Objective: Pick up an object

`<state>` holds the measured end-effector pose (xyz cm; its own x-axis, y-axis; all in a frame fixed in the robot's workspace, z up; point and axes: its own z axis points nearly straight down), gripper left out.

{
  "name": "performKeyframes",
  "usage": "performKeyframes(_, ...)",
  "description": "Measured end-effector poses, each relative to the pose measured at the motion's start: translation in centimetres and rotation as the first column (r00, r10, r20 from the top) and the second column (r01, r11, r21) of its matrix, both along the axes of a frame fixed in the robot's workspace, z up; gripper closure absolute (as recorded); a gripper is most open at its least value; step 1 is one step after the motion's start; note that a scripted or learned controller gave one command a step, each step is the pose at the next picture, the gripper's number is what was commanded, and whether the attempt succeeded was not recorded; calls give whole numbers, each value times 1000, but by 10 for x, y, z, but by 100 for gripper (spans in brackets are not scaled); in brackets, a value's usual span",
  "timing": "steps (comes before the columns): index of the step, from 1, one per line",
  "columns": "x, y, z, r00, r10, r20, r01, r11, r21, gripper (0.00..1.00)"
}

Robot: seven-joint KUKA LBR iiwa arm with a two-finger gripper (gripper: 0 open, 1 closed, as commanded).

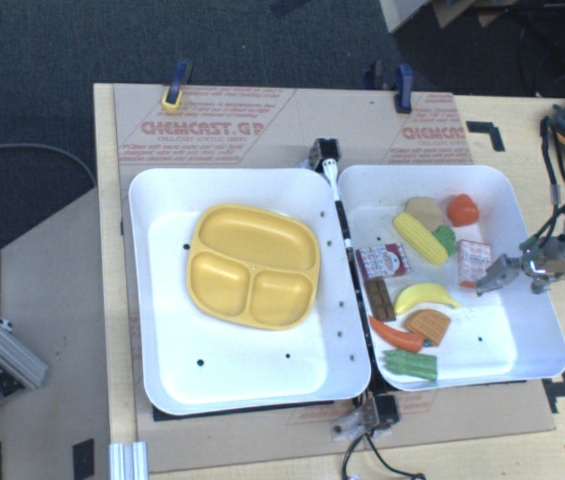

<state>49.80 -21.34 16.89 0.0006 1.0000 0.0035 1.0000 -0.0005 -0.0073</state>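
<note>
white plastic rims the right bin (pixel 522 208), where the tool (pixel 484 283) hangs at its far edge, fingers' spacing impossible to tell. toy foods crowd just beyond it; the nearest, a small packet (pixel 474 258), lies flat and could slip a pinch.

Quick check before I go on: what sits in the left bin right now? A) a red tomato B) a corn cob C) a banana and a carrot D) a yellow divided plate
D: the yellow divided plate lies alone in the left bin; the toy foods lie in the right bin.
</note>
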Motion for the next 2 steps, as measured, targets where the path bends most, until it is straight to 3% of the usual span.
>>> performKeyframes(2,1,2,-87,1000,0,1,0,1000,0,0)
